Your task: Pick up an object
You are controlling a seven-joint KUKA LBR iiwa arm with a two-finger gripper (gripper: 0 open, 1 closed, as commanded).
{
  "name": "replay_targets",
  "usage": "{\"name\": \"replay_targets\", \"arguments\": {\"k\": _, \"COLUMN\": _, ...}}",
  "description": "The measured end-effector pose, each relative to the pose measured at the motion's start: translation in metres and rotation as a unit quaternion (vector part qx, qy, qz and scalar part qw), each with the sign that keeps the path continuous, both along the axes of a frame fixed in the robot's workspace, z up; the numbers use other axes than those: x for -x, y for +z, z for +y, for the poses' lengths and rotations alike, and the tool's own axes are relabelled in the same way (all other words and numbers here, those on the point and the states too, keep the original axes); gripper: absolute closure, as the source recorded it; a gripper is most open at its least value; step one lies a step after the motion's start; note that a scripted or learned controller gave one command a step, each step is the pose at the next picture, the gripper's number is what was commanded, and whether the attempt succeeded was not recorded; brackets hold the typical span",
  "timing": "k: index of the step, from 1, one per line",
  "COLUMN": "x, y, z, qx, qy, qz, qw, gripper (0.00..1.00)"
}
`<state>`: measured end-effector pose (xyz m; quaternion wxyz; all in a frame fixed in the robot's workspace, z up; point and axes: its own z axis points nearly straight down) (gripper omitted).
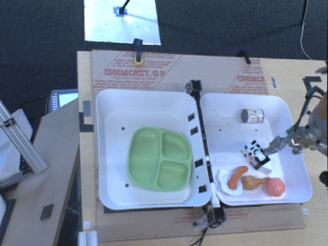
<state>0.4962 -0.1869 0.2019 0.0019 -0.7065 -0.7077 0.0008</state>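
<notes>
The right bin holds several small objects. A small tin can lies on its side near the back. A black-and-white patterned block sits in the middle. Along the front lie an orange sausage on a small white dish, a brown drumstick and a pink ball. My gripper reaches in from the right, low over the bin, with its tip right beside the patterned block's right edge. Whether it touches the block cannot be told.
The left bin holds a green divided plate. A black-clipped divider runs between the bins. The arm's wrist hangs over the right bin's right wall. A yellow clamp stands at the back of the board.
</notes>
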Motion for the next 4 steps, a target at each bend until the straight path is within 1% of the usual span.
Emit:
{"name": "replay_targets", "arguments": {"k": 1, "x": 0.003, "y": -0.043, "z": 0.004, "qx": 0.0002, "qy": 0.0, "qz": -0.001, "qw": 1.0, "gripper": 0.0}}
{"name": "replay_targets", "arguments": {"k": 2, "x": 0.004, "y": -0.103, "z": -0.002, "qx": 0.0002, "qy": -0.001, "qz": 0.0, "qw": 1.0, "gripper": 0.0}}
{"name": "replay_targets", "arguments": {"k": 3, "x": 0.002, "y": -0.09, "z": -0.003, "qx": 0.0014, "qy": -0.001, "qz": -0.003, "qw": 1.0, "gripper": 1.0}}
{"name": "replay_targets", "arguments": {"k": 4, "x": -0.01, "y": -0.033, "z": -0.002, "qx": 0.002, "qy": 0.001, "qz": -0.006, "qw": 1.0, "gripper": 1.0}}
